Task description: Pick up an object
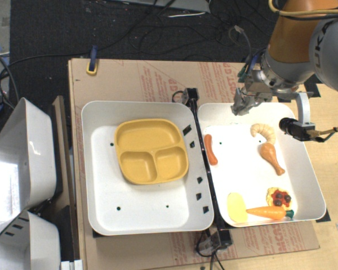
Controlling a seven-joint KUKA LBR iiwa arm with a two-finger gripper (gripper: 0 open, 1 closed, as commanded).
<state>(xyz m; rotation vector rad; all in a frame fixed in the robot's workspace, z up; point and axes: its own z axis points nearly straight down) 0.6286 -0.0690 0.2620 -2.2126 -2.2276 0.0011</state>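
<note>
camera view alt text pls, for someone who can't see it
A grey robot arm's gripper hangs over the far edge of the right bin, which holds toy food: a sausage, croissant, drumstick, carrot, a pale yellow piece and a small tart. The left bin holds a yellow divided plate.

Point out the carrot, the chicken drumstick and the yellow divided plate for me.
carrot (266, 211), camera view, middle of its orange body.
chicken drumstick (270, 154), camera view, its meaty end.
yellow divided plate (122, 133), camera view, upper left rim.
</note>
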